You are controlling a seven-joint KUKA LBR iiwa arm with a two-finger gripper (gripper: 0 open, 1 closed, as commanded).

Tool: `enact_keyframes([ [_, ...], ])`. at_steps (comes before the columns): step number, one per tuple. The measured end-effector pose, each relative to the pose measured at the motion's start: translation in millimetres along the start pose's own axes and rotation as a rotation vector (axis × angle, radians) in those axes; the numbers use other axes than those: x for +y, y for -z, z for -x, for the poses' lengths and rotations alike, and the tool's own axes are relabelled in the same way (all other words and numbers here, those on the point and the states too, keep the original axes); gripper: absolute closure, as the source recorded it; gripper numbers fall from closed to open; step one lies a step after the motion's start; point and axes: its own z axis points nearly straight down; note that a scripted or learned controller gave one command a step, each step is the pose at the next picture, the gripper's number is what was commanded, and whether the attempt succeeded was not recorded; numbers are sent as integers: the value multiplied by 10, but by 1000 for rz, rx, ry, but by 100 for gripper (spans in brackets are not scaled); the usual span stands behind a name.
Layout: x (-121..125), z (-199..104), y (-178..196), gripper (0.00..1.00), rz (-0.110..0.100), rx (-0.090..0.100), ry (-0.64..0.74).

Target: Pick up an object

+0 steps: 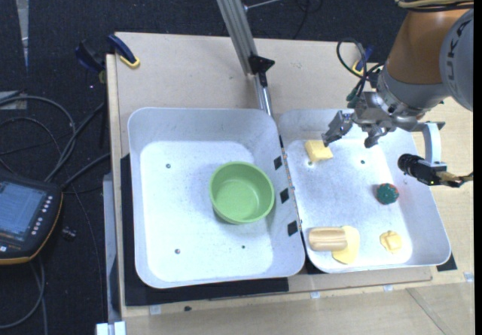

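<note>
The hand [352,132] hangs over the far end of the right bin [422,217], fingers spread apart with nothing between them. Just below and to its left lies a yellow block [318,150]. Nearer the front: a teal ball [387,193], a bread-like roll [328,239], a small yellow piece [390,241]. A green bowl [242,192] sits in the left bin [166,198].

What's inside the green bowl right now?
The green bowl in the left bin shows only its bare green inside. The bin floor beneath it is covered.
</note>
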Motion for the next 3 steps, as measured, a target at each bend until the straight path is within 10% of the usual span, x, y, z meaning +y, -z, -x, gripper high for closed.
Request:
enact_keyframes([
  [2, -20, 36, -1045, 0, 1, 0, 0],
  [3, -8, 38, -918, 100, 6, -1, 0],
])
